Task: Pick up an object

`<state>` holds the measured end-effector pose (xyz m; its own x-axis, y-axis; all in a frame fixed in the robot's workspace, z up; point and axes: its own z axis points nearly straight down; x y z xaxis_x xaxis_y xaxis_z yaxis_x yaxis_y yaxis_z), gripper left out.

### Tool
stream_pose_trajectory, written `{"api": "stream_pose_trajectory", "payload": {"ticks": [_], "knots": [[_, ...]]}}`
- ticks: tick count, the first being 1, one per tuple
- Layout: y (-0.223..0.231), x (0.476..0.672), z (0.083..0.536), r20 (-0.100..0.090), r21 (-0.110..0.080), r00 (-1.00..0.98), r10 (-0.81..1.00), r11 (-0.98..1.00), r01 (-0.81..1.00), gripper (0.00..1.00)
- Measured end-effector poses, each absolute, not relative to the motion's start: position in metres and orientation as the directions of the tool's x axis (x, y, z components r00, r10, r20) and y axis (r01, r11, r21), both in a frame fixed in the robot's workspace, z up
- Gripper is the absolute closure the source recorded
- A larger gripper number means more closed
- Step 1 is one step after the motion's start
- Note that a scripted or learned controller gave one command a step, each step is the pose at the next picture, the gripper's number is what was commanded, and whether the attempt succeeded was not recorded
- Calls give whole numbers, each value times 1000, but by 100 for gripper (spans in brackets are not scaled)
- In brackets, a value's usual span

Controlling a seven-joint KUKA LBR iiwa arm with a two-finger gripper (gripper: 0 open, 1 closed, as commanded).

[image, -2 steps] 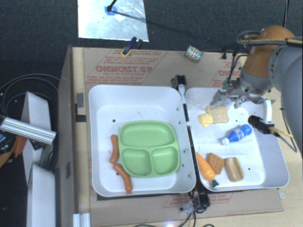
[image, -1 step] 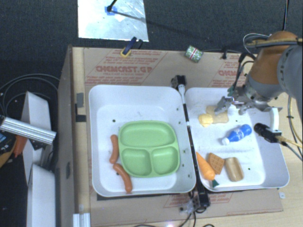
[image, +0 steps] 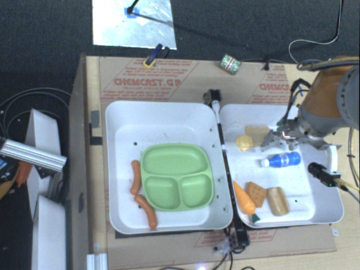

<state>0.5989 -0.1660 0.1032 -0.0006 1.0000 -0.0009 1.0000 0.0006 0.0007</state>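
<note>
Right now the grey arm with its orange band (image: 329, 97) reaches in over the right-hand shallow white bin (image: 323, 207), and its two-finger gripper (image: 275, 138) hangs low near the bin's upper middle. Whether the fingers are apart or together I cannot tell; their tips are too small and dark against the bin floor, and nothing is visibly between them. The nearest candidate seems to be the small blue plastic bottle with a white cap (image: 281, 160), which lies on its side just below the gripper, toward the near edge of the view; its long axis runs roughly left to right, cap end pointing left. To the gripper's left sit a pale tan block (image: 257, 133) and a small yellow round piece (image: 244, 143), both just beside it. Well apart, along the bin's near side, lie an orange carrot toy (image: 244, 196), a brown waffle-like square (image: 257, 193) and a tan bread-roll shape (image: 277, 201). The left bin (image: 126, 117) carries a green divided tray (image: 177, 176) and two reddish sausages (image: 135, 176). For the bottle, I judge the gripper would need a short shift toward the near side and fingers closing across the bottle's narrow width.
</note>
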Motion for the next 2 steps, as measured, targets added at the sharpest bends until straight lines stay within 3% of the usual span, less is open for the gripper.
{"api": "stream_pose_trajectory", "payload": {"ticks": [1,2], "knots": [[-148,588,108,0,1,-3,1000,3,1000,0],[-160,565,84,0,0,-1,1000,1,1000,0]]}}
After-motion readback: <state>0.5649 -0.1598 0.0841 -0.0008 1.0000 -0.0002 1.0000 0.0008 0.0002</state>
